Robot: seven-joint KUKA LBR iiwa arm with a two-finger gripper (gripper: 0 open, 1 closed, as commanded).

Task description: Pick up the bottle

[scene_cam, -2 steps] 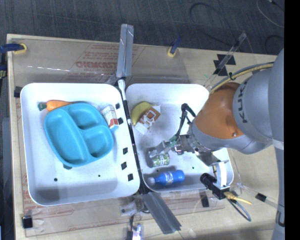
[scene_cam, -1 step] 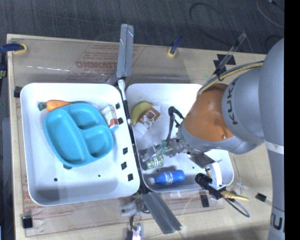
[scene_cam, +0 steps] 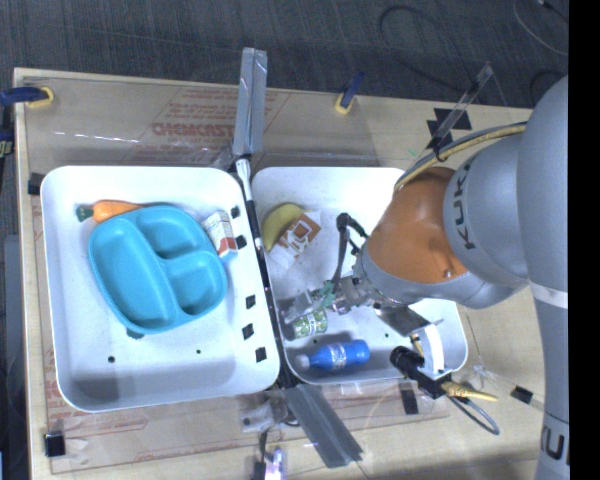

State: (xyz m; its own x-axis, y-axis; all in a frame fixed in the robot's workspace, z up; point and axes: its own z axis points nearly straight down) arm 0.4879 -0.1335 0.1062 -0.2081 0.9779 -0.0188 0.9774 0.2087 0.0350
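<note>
A blue bottle (scene_cam: pixel 337 356) lies on its side near the front wall of the right bin (scene_cam: pixel 380 180). Just above it, a clear crumpled bottle with a green label (scene_cam: pixel 306 318) lies by the bin's left wall. My gripper (scene_cam: pixel 330 300) reaches down from the orange wrist band (scene_cam: pixel 417 246) and ends right at the clear bottle's upper right end. It stands a little behind the blue bottle. The arm hides part of the gripper and the bin floor beneath it.
A yellow banana (scene_cam: pixel 277 220) and a brown-and-white packet (scene_cam: pixel 300 236) lie at the right bin's back left. The left bin (scene_cam: pixel 130 378) holds a blue divided tray (scene_cam: pixel 160 268), a carrot (scene_cam: pixel 115 209) and a small red-labelled container (scene_cam: pixel 218 233).
</note>
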